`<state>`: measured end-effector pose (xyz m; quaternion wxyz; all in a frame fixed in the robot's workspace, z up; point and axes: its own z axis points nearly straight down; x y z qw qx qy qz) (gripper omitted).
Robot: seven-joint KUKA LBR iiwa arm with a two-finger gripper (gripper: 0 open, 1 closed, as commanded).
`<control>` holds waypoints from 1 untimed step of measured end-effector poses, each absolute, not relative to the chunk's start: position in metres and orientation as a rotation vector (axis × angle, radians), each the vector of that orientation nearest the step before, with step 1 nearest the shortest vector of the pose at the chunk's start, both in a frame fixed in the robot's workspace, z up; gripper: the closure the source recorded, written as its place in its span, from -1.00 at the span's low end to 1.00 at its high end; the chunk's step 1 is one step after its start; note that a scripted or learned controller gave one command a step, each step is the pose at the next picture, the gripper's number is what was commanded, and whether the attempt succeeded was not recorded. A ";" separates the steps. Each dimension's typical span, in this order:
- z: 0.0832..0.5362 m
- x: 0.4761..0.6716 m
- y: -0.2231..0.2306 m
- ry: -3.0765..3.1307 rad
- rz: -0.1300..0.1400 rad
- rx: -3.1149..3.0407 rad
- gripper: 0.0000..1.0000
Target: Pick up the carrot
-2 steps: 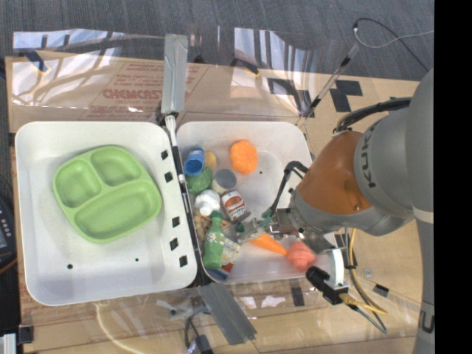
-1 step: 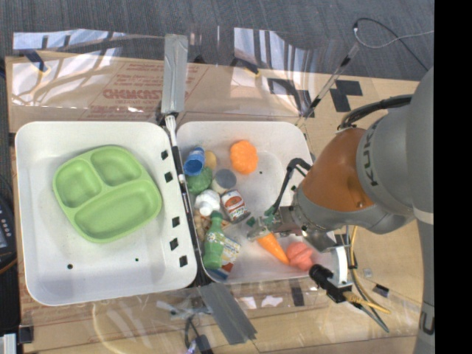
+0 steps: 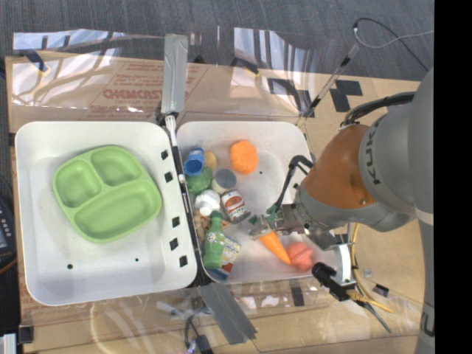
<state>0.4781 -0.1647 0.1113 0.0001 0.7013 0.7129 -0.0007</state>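
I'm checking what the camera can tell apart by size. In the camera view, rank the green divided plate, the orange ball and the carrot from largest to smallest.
1. green divided plate, by far the largest.
2. orange ball.
3. carrot, longer but thinner than the ball, so this ranking is unsure.

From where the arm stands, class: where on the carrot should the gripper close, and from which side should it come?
A judgement: grip the carrot across its thicker middle, coming straight down. It lies flat and slanted in the right bin, with the pink toy close by its lower-right end, so set the fingers across its width. The gripper is at its upper-left end.
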 end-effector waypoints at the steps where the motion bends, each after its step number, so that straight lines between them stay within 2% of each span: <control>1: 0.209 0.522 -0.083 2.254 0.000 2.191 1.00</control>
